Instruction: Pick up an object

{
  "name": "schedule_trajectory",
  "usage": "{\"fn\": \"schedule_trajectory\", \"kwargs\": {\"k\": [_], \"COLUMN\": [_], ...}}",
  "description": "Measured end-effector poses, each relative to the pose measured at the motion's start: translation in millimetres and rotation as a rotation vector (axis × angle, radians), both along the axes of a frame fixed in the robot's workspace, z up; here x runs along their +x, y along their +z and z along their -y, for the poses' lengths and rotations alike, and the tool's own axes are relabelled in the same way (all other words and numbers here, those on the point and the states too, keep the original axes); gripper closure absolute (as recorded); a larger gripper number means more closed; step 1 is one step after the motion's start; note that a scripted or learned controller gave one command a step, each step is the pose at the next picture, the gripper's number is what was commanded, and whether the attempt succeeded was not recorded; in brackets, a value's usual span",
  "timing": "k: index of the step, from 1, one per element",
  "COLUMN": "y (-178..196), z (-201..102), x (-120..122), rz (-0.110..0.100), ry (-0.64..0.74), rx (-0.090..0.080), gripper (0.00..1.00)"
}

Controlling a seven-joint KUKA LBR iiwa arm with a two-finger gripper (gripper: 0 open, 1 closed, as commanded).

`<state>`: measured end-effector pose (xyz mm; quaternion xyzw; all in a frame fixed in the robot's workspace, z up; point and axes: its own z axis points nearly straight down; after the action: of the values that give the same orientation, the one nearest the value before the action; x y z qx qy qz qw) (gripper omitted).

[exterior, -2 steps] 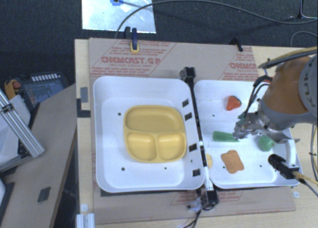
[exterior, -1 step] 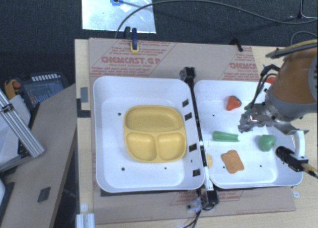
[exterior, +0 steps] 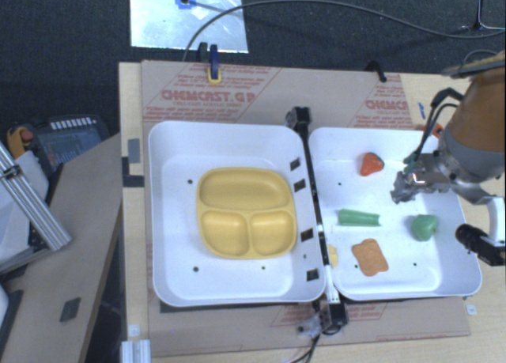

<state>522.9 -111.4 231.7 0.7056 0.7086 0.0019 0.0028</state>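
In the camera view the tool (exterior: 408,186) hangs over the right bin (exterior: 455,274), with nothing seen between its fingers; whether they are apart or together I cannot tell. No object is lifted yet: the red piece (exterior: 371,164), green stick (exterior: 358,217), green lump (exterior: 424,227) and orange slab (exterior: 369,256) all lie in that bin. The yellow tray (exterior: 245,212) sits in the left bin (exterior: 170,219).

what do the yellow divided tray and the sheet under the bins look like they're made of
The yellow divided tray looks like moulded plastic, matte to slightly satin: one even colour, with rounded compartment walls. The sheet under the bins looks like a board or panel faced in brown paper printed with red lettering; what lies beneath that paper can't be told.
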Motion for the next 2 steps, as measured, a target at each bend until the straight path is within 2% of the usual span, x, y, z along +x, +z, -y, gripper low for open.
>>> {"fn": "schedule_trajectory", "kwargs": {"k": [1,2], "y": [16,23], "z": [0,-46], "x": [1,25], "rz": [-0.002,-0.002], "ry": [0.0,0.005], "rx": [0.0,0.003], "gripper": [1.0,1.0]}}
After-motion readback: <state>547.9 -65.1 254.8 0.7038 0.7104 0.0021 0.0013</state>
